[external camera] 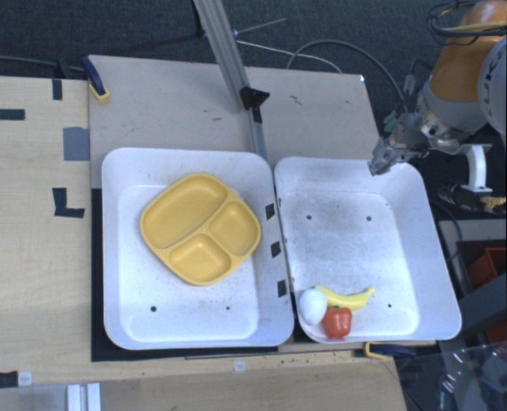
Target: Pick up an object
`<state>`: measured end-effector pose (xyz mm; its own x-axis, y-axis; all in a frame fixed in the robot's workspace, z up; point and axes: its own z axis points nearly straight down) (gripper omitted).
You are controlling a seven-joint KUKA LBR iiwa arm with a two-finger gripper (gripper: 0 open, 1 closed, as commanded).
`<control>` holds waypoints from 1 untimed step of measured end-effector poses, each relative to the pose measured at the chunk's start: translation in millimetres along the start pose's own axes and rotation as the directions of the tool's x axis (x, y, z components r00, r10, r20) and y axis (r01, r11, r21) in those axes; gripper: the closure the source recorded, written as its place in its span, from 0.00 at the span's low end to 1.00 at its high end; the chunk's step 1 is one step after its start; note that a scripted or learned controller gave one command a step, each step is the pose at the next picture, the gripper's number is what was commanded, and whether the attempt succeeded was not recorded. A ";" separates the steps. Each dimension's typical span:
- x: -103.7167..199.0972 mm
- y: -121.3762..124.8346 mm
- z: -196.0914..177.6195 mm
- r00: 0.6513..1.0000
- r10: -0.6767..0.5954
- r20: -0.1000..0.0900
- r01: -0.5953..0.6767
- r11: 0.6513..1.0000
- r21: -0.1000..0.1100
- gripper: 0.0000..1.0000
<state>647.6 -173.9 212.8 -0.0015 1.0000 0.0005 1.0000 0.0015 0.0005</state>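
We see the gripper (382,163) poised over the far right corner of the right bin (425,229); whether it is spread or pressed together we cannot tell. Well away from it, toward the bin's near left corner, a banana (349,297), a white egg (313,306) and a red pepper (338,321) huddle touching one another, probably nudged against the wall. Farther left of the gripper, a yellow divided plate (200,228) lies in the left bin (125,229). We judge nothing picked up yet.
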 end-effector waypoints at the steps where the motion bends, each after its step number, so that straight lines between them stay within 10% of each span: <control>1: 58.1 2.0 -9.9 1.000 -0.006 -0.002 0.006 1.000 0.000 1.00</control>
<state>649.5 -115.7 222.7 -0.0071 1.0000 0.0022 1.0000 0.0071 0.0003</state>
